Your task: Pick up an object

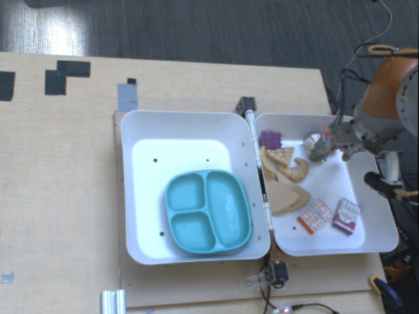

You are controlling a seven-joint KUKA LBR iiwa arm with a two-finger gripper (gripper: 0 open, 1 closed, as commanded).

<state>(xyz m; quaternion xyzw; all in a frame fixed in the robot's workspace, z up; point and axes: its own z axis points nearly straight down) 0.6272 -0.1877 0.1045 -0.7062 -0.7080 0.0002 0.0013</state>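
Gripper [321,149] low over right bin [373,241], fingertips indistinct.

Bright, even overhead light on the two shallow white plastic bins [196,126]; a glare patch whitens the dark grey ribbed floor [59,28] upper left; shadows soft; small items slightly blurred.

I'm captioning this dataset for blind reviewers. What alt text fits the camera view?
A grey arm with an orange band reaches from the right, its gripper over the right white bin near a purple toy, a croissant and small packets. The left bin holds a blue divided plate.
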